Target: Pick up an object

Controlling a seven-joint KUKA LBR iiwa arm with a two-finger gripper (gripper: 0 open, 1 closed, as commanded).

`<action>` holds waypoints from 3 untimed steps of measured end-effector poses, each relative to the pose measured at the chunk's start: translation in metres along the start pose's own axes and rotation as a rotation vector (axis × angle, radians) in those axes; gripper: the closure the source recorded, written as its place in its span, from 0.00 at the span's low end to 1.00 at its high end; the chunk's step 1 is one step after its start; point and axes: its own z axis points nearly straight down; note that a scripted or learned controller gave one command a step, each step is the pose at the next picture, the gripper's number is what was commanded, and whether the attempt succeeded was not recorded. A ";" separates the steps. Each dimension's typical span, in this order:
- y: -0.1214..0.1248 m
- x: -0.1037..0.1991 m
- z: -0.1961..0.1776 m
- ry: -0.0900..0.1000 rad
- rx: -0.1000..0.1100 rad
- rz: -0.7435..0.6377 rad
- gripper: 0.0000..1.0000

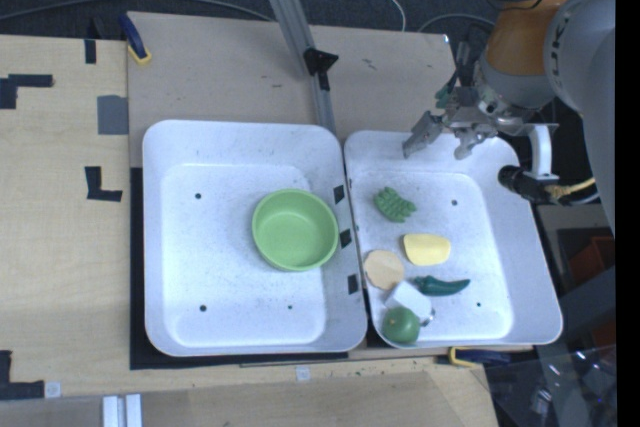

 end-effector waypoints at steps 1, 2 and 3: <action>0.000 0.000 0.000 0.000 0.000 0.000 0.00; -0.007 -0.008 0.053 -0.001 0.006 0.002 0.00; -0.009 -0.007 0.107 0.000 0.005 0.001 0.00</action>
